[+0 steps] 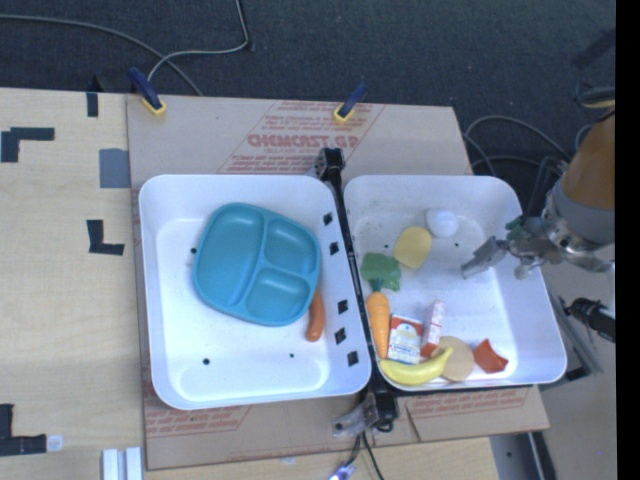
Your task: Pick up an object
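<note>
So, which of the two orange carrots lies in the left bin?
The smaller carrot, lying by the blue plate. The bigger carrot lies in the right bin, beside the red-and-white box.

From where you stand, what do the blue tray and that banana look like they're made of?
The blue tray looks like moulded plastic: one even colour, smooth matte surface, rounded compartments. The banana is probably a plastic toy, judging by its uniform yellow and slight gloss, though this view can't rule out a real one.
</note>
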Tool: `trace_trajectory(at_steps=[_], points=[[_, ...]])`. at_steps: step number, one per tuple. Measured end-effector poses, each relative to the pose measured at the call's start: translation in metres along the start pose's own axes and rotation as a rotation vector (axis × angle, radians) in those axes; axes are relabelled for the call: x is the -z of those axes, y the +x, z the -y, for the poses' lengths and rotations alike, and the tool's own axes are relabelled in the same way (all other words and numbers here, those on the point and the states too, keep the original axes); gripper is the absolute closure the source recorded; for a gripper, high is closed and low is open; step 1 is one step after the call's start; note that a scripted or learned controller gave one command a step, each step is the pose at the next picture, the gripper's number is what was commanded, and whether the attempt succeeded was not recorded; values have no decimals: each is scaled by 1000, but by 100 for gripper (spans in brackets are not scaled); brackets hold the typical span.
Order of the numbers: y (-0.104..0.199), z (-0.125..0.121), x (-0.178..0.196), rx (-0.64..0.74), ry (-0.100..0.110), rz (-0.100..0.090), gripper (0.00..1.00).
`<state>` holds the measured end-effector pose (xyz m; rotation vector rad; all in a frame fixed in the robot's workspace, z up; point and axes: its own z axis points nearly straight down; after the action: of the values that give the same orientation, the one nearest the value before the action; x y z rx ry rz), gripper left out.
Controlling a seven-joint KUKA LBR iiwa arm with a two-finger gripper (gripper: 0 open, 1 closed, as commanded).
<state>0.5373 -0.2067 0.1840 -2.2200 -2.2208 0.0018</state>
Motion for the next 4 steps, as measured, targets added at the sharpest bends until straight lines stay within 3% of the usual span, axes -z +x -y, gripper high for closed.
trace_trajectory(at_steps=[2,3,4], points=[[100,-112,-72,2,0,0,0],[79,-132,-98,2,-3,2,0],[70,49,-97,-2,-2,1,0]])
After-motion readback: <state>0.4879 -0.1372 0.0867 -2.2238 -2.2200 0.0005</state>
